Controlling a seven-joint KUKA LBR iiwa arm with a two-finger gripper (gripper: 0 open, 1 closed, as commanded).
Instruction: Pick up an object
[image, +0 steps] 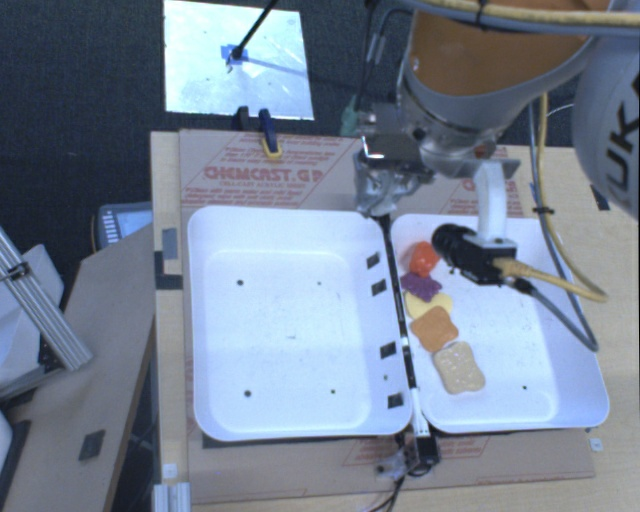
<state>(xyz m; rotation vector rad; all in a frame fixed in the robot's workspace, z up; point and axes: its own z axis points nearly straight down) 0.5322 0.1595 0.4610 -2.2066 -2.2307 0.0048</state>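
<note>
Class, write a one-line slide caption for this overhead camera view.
Gripper hovers over the right white bin's far-left corner, near a red, purple, yellow, orange and beige row of small objects.

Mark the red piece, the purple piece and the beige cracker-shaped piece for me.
Red rounded toy piece (423, 258), camera view, its top.
Purple knobbly toy piece (421, 287), camera view, centre.
Beige cracker-shaped toy piece (459, 367), camera view, middle.

the left bin (290, 330) lies open; in the right bin (540, 380), toys (437, 305) crowd the divider side (outer half free).
</note>
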